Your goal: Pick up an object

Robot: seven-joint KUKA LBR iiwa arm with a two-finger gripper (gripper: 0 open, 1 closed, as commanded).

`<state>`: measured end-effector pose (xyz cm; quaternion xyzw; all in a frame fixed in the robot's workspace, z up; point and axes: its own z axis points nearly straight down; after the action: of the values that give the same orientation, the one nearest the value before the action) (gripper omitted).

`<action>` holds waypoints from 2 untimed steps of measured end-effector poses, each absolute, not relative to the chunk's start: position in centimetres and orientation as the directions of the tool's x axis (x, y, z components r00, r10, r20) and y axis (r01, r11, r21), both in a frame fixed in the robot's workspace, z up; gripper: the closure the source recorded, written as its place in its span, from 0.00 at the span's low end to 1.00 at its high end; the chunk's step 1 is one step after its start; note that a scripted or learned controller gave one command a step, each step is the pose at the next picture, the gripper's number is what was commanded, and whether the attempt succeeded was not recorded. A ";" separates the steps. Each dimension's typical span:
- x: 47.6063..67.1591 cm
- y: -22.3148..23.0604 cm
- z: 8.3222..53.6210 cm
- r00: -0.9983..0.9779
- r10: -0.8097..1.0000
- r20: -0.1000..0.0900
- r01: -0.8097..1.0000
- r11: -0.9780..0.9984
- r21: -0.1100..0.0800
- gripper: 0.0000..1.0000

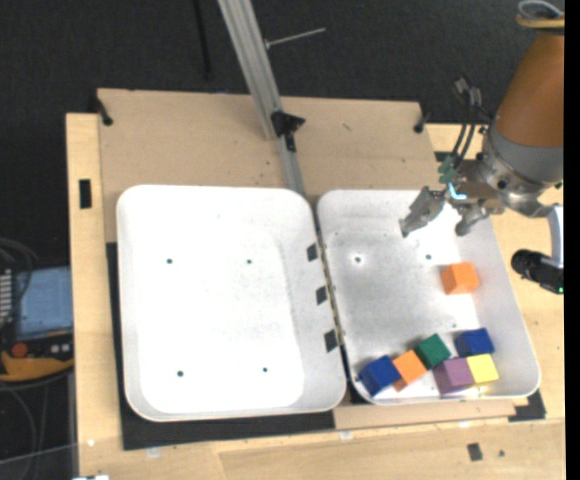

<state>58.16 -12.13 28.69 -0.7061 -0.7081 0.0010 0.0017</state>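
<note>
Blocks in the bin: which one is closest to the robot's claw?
The lone orange block. It sits by itself just below the gripper, while the other blocks huddle together at the near edge of the right bin.

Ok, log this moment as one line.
gripper open, nothing held | above right bin far side | orange cube nearest | other blocks near edge

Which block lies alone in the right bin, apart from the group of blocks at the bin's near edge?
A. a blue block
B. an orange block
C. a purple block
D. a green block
B: one orange block lies by itself in the right bin, below the claw, while the other blocks cluster along the near edge.
</note>
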 end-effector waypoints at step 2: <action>58.9 -12.0 23.0 0.003 1.000 -0.002 1.000 -0.003 -0.005 0.00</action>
<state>58.88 -11.96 22.99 -0.7081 -0.7061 0.0023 0.0009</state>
